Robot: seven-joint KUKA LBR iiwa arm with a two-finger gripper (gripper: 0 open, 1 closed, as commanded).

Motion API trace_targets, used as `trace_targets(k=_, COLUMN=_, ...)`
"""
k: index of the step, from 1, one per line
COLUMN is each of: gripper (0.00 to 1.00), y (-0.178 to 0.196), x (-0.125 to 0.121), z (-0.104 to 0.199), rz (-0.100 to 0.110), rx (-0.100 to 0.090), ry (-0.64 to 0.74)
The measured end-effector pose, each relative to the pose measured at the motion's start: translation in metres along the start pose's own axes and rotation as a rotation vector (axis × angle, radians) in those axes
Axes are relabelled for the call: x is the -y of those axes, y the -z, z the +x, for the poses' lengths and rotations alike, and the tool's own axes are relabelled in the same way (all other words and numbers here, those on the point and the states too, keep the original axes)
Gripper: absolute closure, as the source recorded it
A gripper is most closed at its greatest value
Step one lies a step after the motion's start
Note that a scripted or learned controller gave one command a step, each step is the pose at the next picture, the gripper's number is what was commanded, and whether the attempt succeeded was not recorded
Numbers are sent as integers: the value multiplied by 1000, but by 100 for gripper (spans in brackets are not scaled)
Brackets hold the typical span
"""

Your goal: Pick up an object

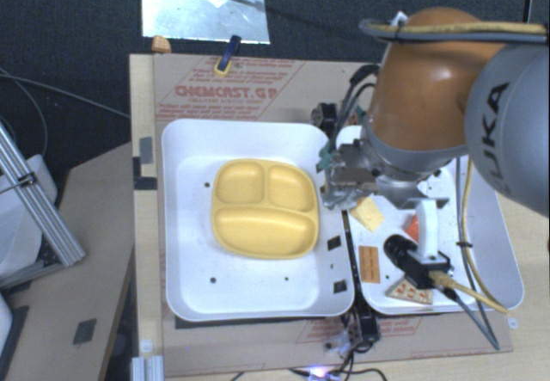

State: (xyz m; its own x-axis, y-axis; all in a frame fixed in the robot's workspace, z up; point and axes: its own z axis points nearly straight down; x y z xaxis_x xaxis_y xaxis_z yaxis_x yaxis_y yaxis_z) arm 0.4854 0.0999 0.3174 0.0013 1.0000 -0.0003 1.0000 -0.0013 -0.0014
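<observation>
Reaching is the step right now, I think, and nothing is picked up yet. The gripper hangs low over the wall where the two white bins meet, at the far left corner of the right bin. The big grey and orange arm covers most of it from above. So I cannot tell if the jaws are wide or narrow, and I see nothing held.

The closest thing to grab is a small yellow wedge. It lies in the right bin just beside the gripper, a bit nearer and to the right. Nearer still lie an orange card and a flat triangle. The left bin holds a yellow plate with three parts.

Next, the gripper likely needs to slide over the wedge, go down and close on it. The bin wall is close, so it could bump.
</observation>
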Motion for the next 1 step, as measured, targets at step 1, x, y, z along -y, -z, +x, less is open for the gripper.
trace_targets(k=1, gripper=100, y=123, x=-29, z=-50, rz=-18, rx=-1, ry=-2)
